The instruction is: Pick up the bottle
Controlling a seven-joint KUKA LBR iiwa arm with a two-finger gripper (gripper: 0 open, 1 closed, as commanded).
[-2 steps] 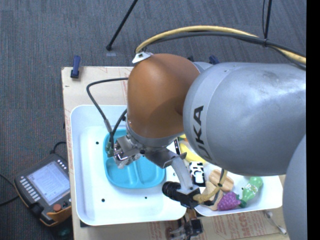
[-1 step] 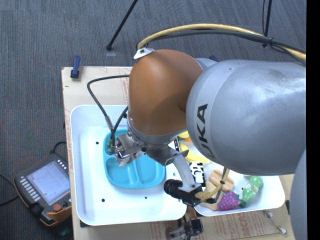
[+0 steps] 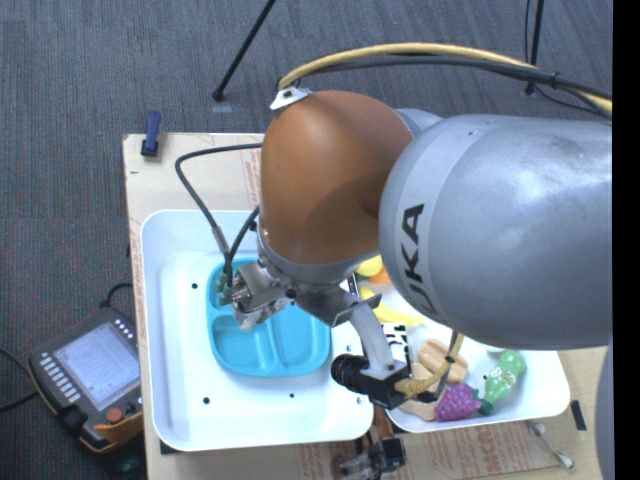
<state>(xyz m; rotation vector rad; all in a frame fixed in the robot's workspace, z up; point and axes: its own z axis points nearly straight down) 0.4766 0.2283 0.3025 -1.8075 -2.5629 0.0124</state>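
1. Blue tray [image 3: 272,346] in the left bin [image 3: 165,368] is what the gripper [image 3: 250,303] is hanging over right now, left of centre in the frame. It's tucked under the big orange wrist dome, so I honestly can't tell if it's spread or closed. Nothing visibly in it either.
2. Best guess for the bottle [image 3: 503,376]: the green thing lying slanted in the right bin [image 3: 548,400], lower right of frame, just beside the purple grapes [image 3: 456,404]. It's small, so not 100% sure.
3. So bottle and gripper are well apart, in different bins, with the arm's own bulk between them.
4. Step-wise, I'd call this still the approach, no grasp started.
5. Next move needs a swing toward the lower right, lining up across the bottle's narrow side, and coming down without nudging the grapes.
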